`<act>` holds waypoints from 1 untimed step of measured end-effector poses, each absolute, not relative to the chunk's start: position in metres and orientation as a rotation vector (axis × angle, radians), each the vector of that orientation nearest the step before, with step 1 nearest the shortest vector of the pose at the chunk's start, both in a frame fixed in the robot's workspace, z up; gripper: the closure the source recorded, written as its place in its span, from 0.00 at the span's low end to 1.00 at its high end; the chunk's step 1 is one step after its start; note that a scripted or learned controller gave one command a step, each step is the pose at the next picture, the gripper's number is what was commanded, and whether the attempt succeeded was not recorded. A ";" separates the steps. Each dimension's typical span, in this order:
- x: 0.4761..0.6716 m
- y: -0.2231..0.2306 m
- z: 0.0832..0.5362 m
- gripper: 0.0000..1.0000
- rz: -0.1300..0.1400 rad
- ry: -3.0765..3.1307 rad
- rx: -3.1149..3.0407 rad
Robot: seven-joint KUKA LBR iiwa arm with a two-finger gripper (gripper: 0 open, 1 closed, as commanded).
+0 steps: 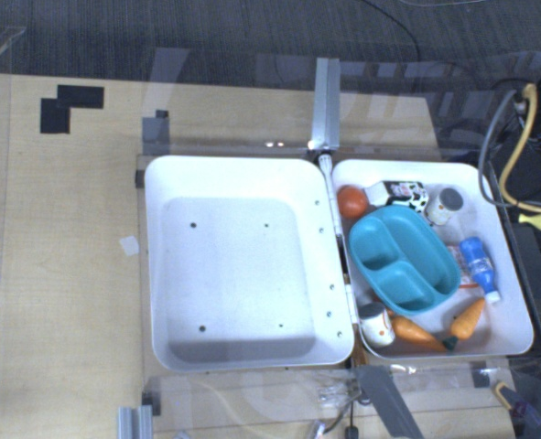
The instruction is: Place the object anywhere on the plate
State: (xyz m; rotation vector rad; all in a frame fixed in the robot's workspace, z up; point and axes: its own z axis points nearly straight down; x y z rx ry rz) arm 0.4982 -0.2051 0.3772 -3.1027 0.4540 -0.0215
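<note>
Plate (pixel 404 262) crowds right bin (pixel 523 329); carrots (pixel 416 333) hug rim.

You've got two white bins: left bin (pixel 238 263), right bin (pixel 513 323). Plate (pixel 404 258) is teal-blue, two sections. Orange-red ball (pixel 351 201) at its upper left. Two orange carrots (pixel 416 333) (pixel 469 317) with dark green ends. Blue bottle (pixel 479 265), white cap. Black-and-white cow-patterned item (pixel 403 193). Tabletop (pixel 59 273) is pale wood with black squares.

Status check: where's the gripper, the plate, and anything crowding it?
Blue divided plate tilted in right bin, nothing on it. Carrots, blue bottle, orange ball crowd it.
</note>
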 end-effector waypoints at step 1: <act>0.498 -0.164 0.387 1.00 -0.028 0.316 -3.116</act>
